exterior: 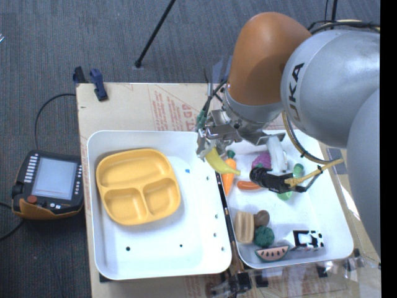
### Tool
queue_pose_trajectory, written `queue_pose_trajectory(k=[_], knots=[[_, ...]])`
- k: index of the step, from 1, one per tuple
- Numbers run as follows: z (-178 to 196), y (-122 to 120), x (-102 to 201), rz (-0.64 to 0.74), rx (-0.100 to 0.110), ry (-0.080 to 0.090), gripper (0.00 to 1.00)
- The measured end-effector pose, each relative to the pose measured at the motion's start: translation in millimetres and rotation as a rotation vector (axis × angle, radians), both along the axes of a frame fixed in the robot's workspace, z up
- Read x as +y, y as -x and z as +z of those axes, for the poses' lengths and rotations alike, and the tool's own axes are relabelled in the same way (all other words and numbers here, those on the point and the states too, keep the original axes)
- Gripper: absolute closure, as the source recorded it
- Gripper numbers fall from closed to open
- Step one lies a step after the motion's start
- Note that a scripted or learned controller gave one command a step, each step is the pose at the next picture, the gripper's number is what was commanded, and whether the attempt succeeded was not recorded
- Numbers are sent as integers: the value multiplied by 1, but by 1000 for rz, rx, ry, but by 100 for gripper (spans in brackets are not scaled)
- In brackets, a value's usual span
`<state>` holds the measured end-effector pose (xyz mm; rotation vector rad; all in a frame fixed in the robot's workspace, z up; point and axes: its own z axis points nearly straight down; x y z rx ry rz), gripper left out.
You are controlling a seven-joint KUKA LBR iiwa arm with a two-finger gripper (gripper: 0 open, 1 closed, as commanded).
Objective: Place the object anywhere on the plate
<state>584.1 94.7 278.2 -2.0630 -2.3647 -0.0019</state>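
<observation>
Camera view: claw (209, 146) pinching yellow plastic banana (221, 162) over the seam btw bins, long axis slanting toward right bin. Yellow three-compartment plastic plate (138, 185) lies leftward, at left bin's left edge.

The left bin (155, 253) is bare white floor around the yellow plate (138, 186), open from above. The right bin (338, 225) is crowded with toy food (257, 225), leaving narrow gaps.

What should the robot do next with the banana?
Probably carry it left: the gripper seems to hold the banana over the seam between the bins, while the yellow plate lies in the left bin, so it should likely travel left before letting go.
</observation>
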Motion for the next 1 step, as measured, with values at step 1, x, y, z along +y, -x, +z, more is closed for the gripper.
queue_pose_trajectory(k=[1], knots=[[-1, 0, -2, -1, 3, 3, 0]])
